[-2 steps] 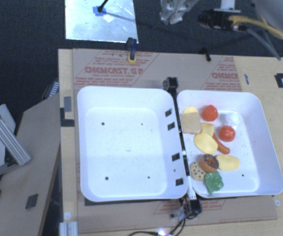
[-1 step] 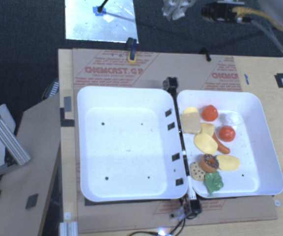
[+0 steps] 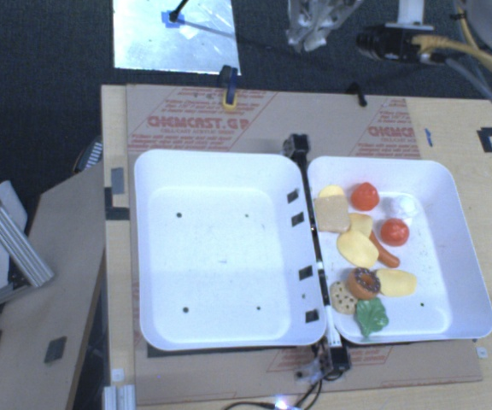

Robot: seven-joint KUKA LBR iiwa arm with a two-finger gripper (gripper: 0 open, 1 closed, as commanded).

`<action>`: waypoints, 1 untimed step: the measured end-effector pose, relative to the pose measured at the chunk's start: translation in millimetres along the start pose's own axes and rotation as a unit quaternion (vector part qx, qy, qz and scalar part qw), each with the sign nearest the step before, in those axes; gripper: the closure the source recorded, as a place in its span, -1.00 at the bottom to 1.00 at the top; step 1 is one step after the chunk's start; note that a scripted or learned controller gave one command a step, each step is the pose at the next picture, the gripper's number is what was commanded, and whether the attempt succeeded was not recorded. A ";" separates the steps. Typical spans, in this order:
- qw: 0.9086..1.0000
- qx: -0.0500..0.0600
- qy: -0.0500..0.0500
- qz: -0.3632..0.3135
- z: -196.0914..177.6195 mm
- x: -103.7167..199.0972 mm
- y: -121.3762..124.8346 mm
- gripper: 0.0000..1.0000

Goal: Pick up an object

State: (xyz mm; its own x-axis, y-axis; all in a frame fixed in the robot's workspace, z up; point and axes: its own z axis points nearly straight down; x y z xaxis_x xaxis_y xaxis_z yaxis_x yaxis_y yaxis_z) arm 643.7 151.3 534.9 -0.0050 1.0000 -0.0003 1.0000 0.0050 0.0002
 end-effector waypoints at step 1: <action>1.000 -0.002 0.000 0.002 -0.6 -7.1 25.4 1.00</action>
State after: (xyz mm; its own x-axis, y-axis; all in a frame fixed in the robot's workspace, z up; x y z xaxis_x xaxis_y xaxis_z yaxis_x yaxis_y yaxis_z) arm 669.1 144.4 535.6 -0.0003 1.0000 0.0001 1.0000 0.0003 0.0044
